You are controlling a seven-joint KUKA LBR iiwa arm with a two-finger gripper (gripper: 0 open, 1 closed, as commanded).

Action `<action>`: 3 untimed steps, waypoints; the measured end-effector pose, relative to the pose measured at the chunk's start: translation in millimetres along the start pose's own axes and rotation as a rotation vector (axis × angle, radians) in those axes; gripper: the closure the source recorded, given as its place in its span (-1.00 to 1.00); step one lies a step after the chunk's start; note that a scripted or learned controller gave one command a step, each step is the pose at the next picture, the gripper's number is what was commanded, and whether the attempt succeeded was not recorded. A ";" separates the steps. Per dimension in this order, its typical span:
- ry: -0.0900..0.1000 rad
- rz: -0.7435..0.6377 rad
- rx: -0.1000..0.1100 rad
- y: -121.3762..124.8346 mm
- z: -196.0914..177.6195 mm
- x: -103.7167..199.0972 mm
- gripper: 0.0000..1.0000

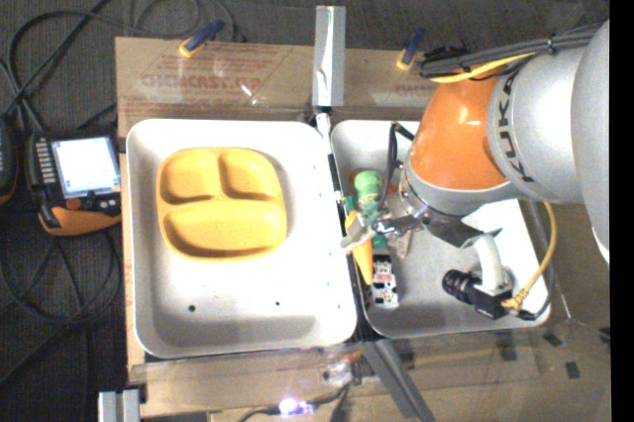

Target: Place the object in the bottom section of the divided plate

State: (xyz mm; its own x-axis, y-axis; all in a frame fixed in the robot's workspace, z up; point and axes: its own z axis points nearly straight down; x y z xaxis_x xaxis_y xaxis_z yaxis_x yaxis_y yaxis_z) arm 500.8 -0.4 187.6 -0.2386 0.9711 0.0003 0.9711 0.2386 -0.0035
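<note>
**Pincer down in the right bin, grip hidden from above**

Pincer (369, 232) low in the right bin (428, 296), to the right of the divided plate (223, 202), across the wall shared by the two bins and about level with the plate's bottom section. Apart or together: cannot tell, with the wrist and the orange-banded arm (466, 148) looming over it. No hold to be claimed on anything.

Green object (367, 186) just beyond the pincer, right of the plate and level with its upper sections, close against the shared wall. Touching the pincer or just clear of it: cannot tell.

Orange object (363, 258), slim and tapered, just on the near side of the pincer, right of the plate's lower rim, also hard by the shared wall.

Small white object (384, 285) with dark marks, right of the plate and lower than its rim, beside the near end of the orange object.

Divided plate yellow, lying flat toward the far left of the left bin (248, 301): two small sections on the far side, one wide bottom section on the near side.

Table (198, 73) brown under both bins. Beyond the plate, on the table's far edge, two blue-and-yellow clamps (201, 36). Left of the plate, off the table, a handheld unit (84, 167) with a lit screen, among dark cables on the floor.
</note>
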 end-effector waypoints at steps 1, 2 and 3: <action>-0.002 -0.244 0.000 87.2 4.9 33.4 1.00; -0.002 -0.372 0.000 111.9 58.4 96.6 1.00; -0.002 -0.372 0.000 112.0 58.3 96.6 -1.00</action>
